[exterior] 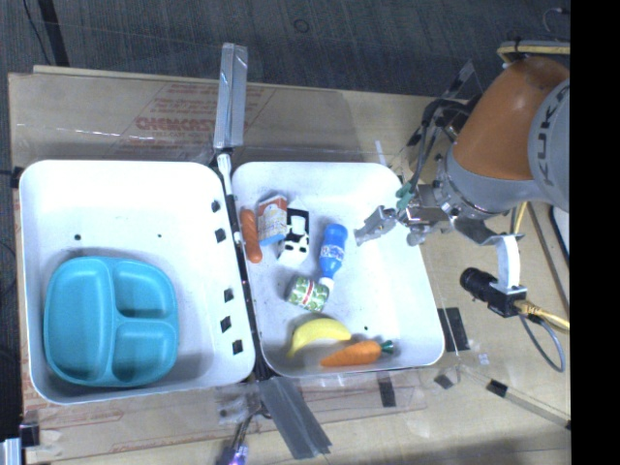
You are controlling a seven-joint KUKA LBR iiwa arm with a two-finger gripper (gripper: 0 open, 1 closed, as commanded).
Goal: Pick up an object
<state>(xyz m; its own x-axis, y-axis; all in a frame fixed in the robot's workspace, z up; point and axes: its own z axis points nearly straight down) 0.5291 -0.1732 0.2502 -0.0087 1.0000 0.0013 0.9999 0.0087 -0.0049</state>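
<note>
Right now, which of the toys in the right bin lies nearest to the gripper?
The blue bottle: it lies just left of the gripper, closer than the others.

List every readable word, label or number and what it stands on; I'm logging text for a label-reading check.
"KUKA", partly cut off, on the arm.
Red print on the cardboard behind the bins: too blurred to read.
Blue bottle label: too small to read.
Can label: too small to read.
Carton print: too small to read.
</note>
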